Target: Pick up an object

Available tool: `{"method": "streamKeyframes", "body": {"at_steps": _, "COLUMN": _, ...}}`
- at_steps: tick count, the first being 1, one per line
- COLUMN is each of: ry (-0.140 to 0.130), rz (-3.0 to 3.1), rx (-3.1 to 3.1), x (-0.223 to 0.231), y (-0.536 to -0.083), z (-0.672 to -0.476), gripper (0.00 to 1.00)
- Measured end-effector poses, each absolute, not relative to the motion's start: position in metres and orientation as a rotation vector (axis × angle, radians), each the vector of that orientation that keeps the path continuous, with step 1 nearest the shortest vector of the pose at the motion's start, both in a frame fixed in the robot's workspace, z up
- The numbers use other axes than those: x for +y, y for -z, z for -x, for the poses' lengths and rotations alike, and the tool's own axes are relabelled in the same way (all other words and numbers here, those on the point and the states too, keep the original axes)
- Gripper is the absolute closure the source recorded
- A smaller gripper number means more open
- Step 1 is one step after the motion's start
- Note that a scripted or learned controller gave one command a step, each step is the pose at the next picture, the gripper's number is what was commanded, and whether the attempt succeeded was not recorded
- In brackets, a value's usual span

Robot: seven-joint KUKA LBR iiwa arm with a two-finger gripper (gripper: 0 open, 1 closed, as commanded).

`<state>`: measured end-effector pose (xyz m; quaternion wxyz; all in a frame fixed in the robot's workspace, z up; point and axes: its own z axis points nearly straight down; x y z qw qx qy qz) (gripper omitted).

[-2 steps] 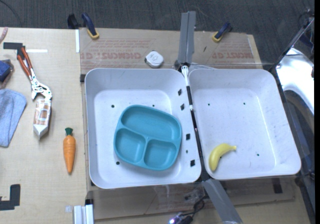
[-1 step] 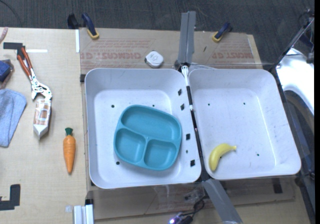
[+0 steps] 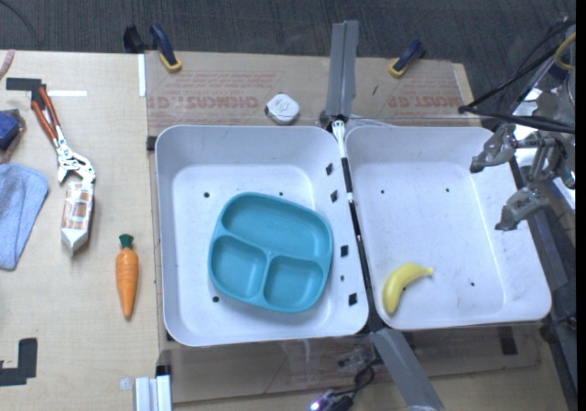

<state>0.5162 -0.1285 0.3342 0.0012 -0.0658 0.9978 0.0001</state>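
Banana (image 3: 403, 284), the only loose object in the right bin (image 3: 458, 318), lies near that bin's front left corner; nothing has been lifted, so the whole pick remains. Left bin (image 3: 174, 217) holds a blue three-compartment plate (image 3: 271, 252), each compartment bare. Gripper (image 3: 509, 182) hangs at the right bin's right rim, well apart from the banana, fingers spread and holding nothing.

plate (image 3: 271, 252) in left bin (image 3: 174, 217), banana (image 3: 402, 285) in right bin (image 3: 513, 299)
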Motion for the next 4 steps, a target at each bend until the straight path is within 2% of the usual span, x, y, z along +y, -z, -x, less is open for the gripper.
{"method": "streamKeyframes", "body": {"at_steps": 1, "ry": 0.004, "rz": 0.395, "rx": 3.112, "x": -0.223, "y": -0.403, "z": -0.496, "gripper": 0.00}}
{"method": "streamKeyframes", "body": {"at_steps": 2, "ry": 0.006, "rz": 0.394, "rx": 3.107, "x": -0.223, "y": -0.412, "z": -0.498, "gripper": 1.00}}
{"method": "streamKeyframes", "body": {"at_steps": 3, "ry": 0.005, "rz": 0.394, "rx": 3.107, "x": -0.222, "y": -0.412, "z": -0.498, "gripper": 0.00}}
{"method": "streamKeyframes", "body": {"at_steps": 4, "ry": 0.009, "rz": 0.392, "rx": 3.102, "x": -0.223, "y": -0.422, "z": -0.500, "gripper": 1.00}}
